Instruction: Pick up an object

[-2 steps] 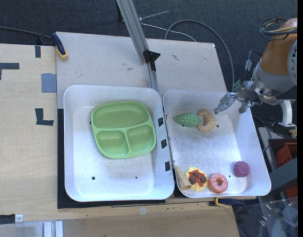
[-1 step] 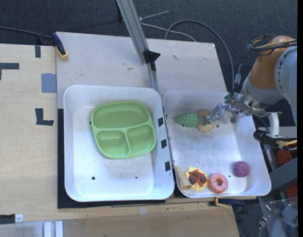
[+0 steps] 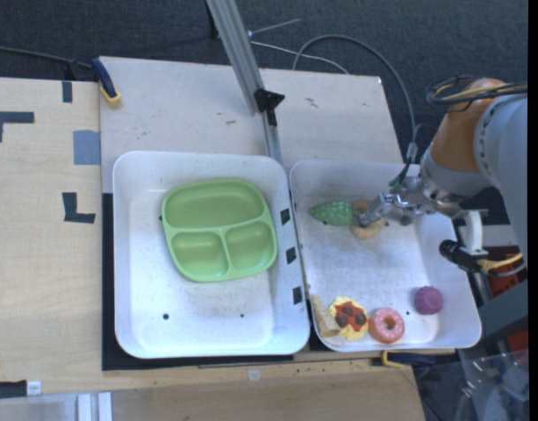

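The hand (image 3: pixel 380 210) sits low in the right bin (image 3: pixel 356 175), at the bin's upper middle, right against a tan object (image 3: pixel 368 229) with a green toy (image 3: pixel 332 211) just to its left. Whether the hand is apart, together or clamped on the tan object cannot be told here. Nothing looks lifted yet, so the pick seems unfinished. Along the bin's near wall lie a pizza slice (image 3: pixel 346 316), a pink doughnut (image 3: pixel 388 324) and a purple ball (image 3: pixel 428 300).
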`<state>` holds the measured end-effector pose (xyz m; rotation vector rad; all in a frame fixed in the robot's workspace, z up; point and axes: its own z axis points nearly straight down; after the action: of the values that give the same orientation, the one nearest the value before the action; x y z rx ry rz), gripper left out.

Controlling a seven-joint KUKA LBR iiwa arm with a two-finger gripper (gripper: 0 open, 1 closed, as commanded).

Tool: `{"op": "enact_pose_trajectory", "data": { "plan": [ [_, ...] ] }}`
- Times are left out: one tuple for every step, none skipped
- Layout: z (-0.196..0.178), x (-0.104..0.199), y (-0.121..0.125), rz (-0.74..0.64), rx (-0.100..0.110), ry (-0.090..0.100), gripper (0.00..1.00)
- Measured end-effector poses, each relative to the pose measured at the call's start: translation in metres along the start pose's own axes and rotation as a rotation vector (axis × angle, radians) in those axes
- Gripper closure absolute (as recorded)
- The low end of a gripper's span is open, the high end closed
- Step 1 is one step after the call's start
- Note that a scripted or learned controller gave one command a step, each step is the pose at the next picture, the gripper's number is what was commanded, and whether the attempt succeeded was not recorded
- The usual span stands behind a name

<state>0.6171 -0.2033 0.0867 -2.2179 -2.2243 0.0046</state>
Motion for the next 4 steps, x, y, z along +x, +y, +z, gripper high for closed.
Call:
{"op": "enact_pose_trajectory", "data": {
  "plan": [
    [-0.012,0.001,0.001,-0.002,-0.001,0.0,1.0],
    [-0.07,-0.005,-0.005,0.002,-0.007,0.0,1.0],
    [-0.113,-0.007,-0.006,0.001,-0.006,0.0,1.0],
    [-0.166,-0.006,-0.005,0.001,-0.007,0.0,1.0]
  ]
}}
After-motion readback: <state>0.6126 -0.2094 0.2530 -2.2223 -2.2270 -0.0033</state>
